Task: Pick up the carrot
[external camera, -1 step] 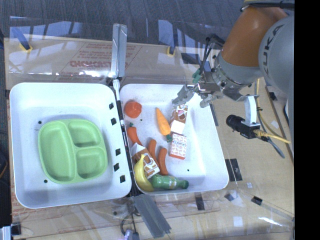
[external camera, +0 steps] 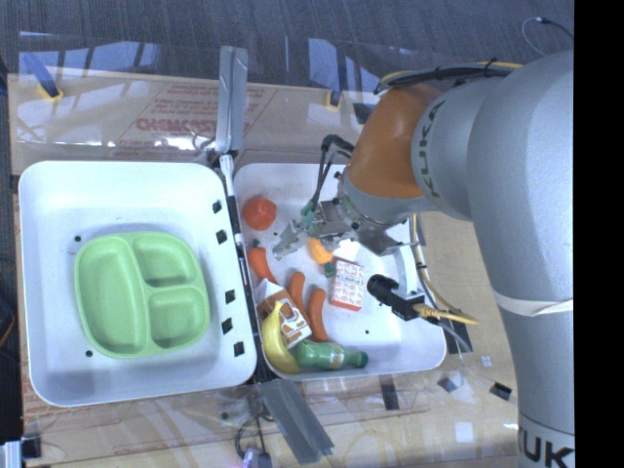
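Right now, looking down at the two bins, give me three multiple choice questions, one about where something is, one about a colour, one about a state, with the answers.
1. Where is the divided plate?
A. left bin
B. right bin
C. on the bench outside the bins

2. What colour is that plate?
A. white
B. green
C. orange

3. How does the green bottle sit?
A. upright
B. lying on its side
C. held between gripper fingers

Answers: 1 A, it rests on the floor of the left bin. 2 B, its compartments are pale green. 3 B, it lies flat beside the banana at the near wall of the right bin.
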You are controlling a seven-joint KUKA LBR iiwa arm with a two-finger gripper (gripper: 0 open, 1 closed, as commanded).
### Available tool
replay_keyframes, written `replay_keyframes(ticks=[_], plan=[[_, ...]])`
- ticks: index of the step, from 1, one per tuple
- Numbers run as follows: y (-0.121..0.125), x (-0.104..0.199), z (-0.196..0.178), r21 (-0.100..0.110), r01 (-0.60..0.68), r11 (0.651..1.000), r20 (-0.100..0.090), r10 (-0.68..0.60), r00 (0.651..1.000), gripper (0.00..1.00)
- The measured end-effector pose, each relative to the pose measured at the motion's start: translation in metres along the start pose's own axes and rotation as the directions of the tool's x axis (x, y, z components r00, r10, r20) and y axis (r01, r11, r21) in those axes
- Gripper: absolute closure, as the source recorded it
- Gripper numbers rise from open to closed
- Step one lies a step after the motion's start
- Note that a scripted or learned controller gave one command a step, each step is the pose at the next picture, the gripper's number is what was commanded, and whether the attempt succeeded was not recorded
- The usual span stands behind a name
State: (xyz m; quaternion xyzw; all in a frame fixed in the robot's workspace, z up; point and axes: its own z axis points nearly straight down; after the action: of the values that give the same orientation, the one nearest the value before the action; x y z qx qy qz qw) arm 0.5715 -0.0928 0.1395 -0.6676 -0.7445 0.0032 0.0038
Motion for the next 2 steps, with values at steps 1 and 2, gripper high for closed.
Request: replay_keyframes(ticks=[1, 2], plan=[[-0.021, 0.042, -0.050, -0.004, -0.039, 0.999, 0.001, 0.039, 0.999, 0.00], [-0.021, -0.003, 0.051, 0.000, -0.293, 0.956, -0.001, 0.293, 0.956, 0.00]])
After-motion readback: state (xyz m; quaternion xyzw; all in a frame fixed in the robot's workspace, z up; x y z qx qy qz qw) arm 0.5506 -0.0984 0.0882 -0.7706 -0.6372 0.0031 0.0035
